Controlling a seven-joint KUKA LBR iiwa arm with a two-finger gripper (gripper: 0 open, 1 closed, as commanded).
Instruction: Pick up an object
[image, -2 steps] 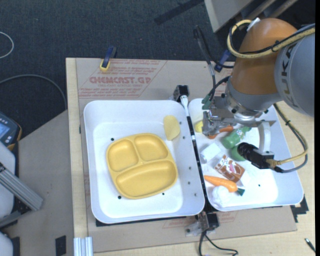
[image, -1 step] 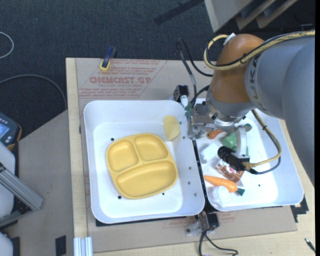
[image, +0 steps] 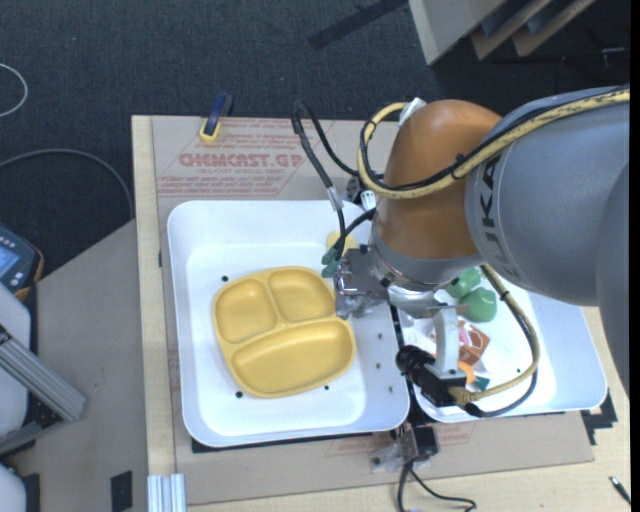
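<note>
Yellow tray (image: 285, 330) lies just left of claw (image: 352, 285).

Light is coming in pretty even and bright from overhead, nothing looking dim. The left bin (image: 190, 300) is glowing nearly blown-out white, and the yellow tray (image: 283, 330) is throwing only a soft thin shadow. The orange band (image: 435, 180) is catching a gentle sheen. Everything is looking slightly soft and grainy, and the dark floor (image: 70, 90) is swallowing detail.
</note>
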